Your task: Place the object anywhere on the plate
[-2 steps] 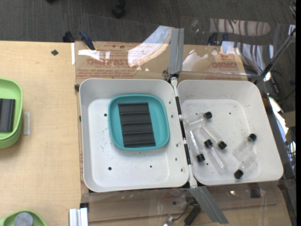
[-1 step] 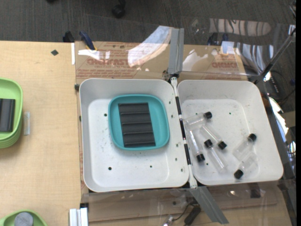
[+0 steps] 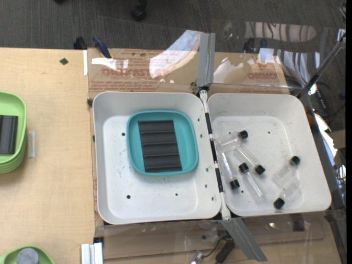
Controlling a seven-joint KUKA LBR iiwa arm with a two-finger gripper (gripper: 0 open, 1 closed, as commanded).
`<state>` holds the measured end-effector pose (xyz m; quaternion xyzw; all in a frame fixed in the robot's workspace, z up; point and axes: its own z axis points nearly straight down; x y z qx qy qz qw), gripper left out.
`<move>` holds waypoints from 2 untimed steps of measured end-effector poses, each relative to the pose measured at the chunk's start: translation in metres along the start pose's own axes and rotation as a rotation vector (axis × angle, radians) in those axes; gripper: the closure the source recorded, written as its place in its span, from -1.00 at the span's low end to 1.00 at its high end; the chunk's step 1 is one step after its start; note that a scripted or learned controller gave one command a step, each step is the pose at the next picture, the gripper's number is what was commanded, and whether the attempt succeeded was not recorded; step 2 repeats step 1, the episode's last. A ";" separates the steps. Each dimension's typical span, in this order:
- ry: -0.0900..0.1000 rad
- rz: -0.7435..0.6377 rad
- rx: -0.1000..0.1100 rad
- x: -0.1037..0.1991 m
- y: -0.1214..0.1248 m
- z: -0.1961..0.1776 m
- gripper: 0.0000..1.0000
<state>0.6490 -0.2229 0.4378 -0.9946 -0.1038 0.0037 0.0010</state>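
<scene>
Hand state: cannot tell, so no call on open or closed, nothing to report as held. Task's things: clear vials [image 3: 243, 168] with black caps, scattered loose on the floor of the right bin [image 3: 301, 117], the bin on the hand's reach-in side. Lying flat, at mixed angles, some close together near the bin's middle, two more toward its outer wall. Target: teal plate [image 3: 133, 147] in the left bin [image 3: 110, 169], farther from the hand's entry side, across the divide between the bins, with a dark ribbed insert [image 3: 159, 144] on it.

Likely handling: very light, stiff, smooth plastic, round, so prone to roll or squirt out of a pinch. Transparent bodies hard to pick out against white; the black caps are the clearest cue. Best to grip across the tube's middle, at right angles to its long axis. Best pick probably a vial lying apart from the others, to avoid nudging neighbours. Not fragile by the look of it. Not yet on the plate.
</scene>
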 end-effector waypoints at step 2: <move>0.001 0.003 0.000 0.006 0.000 0.000 -1.00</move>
